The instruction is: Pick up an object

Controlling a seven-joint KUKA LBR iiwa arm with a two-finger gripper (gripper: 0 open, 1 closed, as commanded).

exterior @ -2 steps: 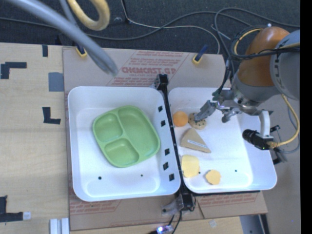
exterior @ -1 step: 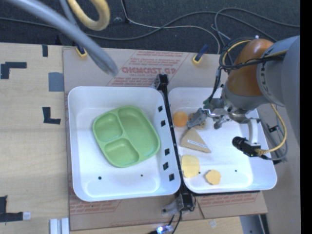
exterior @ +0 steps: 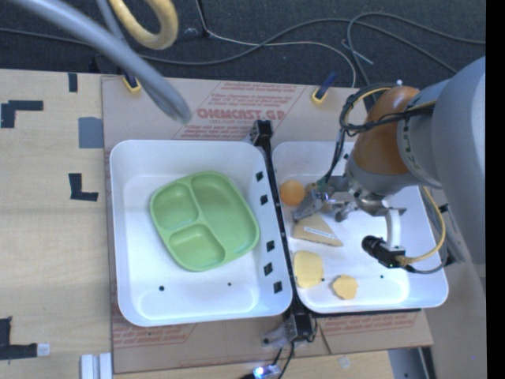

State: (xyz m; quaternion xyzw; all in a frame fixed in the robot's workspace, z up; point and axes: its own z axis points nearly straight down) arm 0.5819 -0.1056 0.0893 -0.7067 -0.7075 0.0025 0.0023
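The right bin [exterior: 418, 290] holds a small orange ball [exterior: 291, 192] near its left wall. A tan wedge [exterior: 317, 231] lies just below the ball. Further toward the front sit a pale yellow piece [exterior: 308, 268] and a smaller yellow-orange piece [exterior: 344, 287]. My gripper [exterior: 322, 200] hangs low over the bin, right beside the ball and just above the wedge's upper edge. The grey wrist with its orange band [exterior: 383, 144] covers the bin's back right part. Nothing visibly hangs from the gripper.
In the left bin [exterior: 130, 235] lies a green divided plate [exterior: 203, 219]. A black divider [exterior: 271, 212] runs between the bins. Cables trail around the wrist, with a black connector [exterior: 383, 251] over the right bin. A grey bar and a yellow loop [exterior: 142, 10] cross the back left.
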